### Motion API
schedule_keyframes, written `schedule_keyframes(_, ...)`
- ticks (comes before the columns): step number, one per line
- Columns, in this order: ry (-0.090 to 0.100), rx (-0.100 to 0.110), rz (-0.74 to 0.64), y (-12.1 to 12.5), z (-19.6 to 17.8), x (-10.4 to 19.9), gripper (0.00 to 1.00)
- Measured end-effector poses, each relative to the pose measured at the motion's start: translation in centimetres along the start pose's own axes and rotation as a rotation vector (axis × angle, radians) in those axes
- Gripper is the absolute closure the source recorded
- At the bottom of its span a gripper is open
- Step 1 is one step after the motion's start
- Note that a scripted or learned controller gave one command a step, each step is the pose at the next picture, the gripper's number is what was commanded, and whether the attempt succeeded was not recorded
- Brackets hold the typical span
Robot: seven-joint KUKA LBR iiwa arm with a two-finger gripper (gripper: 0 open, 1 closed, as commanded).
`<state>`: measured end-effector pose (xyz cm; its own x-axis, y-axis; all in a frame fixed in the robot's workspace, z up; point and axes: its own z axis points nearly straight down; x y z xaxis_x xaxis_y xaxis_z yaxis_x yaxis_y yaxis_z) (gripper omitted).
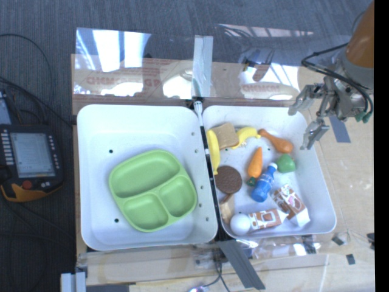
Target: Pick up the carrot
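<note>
although no writing reads clearly on the cartons, your carrot (255, 162) lies in the right bin (321, 190), long axis near vertical, tip toward the lower frame, blue bottle (262, 185) just below. gripper (307, 121) hangs spread and empty at the bin's upper right.

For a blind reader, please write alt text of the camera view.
The gripper hangs open over the right bin's far right corner, holding nothing. The carrot lies in that bin among other toy food; the left bin holds a green divided plate.
</note>
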<state>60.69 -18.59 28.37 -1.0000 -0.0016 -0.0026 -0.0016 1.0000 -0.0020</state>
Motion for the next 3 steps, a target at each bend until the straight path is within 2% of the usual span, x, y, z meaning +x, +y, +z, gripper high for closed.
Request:
schedule_keyframes(1,0.012,-0.004,0.129,4.7,16.7,0.5,0.00)
schedule_keyframes(2,-0.011,0.000,0.227,8.4,19.0,0.8,0.00)
schedule_keyframes(3,-0.021,0.005,0.226,8.3,18.0,0.6,1.00)
